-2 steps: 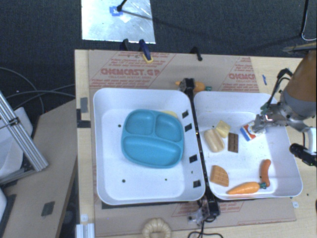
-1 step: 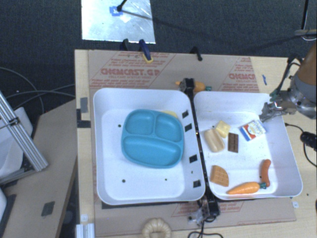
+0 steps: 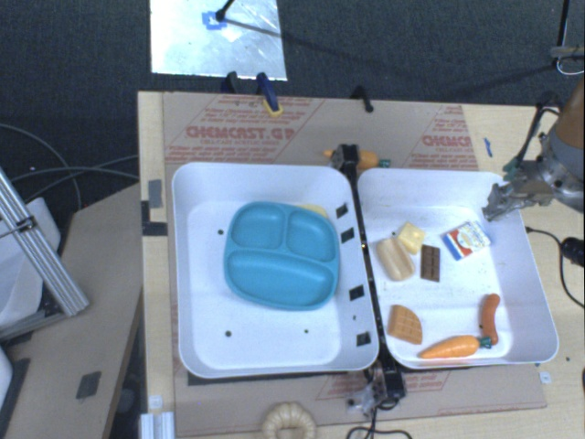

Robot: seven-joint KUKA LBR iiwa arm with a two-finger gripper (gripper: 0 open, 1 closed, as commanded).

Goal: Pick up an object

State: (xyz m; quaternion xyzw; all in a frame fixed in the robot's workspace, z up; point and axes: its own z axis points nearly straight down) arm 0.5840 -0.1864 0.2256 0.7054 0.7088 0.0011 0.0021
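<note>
The bench is a pale board printed twice along its far part with red "CHEMCAST GP" lettering, the right-hand print partly cut off. On it sit two white bins side by side. The left bin holds a blue divided plate, three compartments, lying a little right of the bin's middle; a sliver of something pale yellow peeks out at its far right edge. The right bin holds the small items. A carrot lies along the near wall, with a red sausage just right of it, standing lengthwise near to far. A waffle-like brown square sits left of the carrot. Toward the bin's middle a tan bread-like piece lies touching or just beside a pale yellow wedge, and a brown chocolate bar lies just right of them. A small red, white and blue carton lies right of these; its print is too small to read.

The gripper hangs over the far right corner of the right bin, near the carton but apart from it, holding nothing. How wide the fingers stand I cannot tell.

Far beyond the bench a silver sheet lies on the dark floor.
</note>
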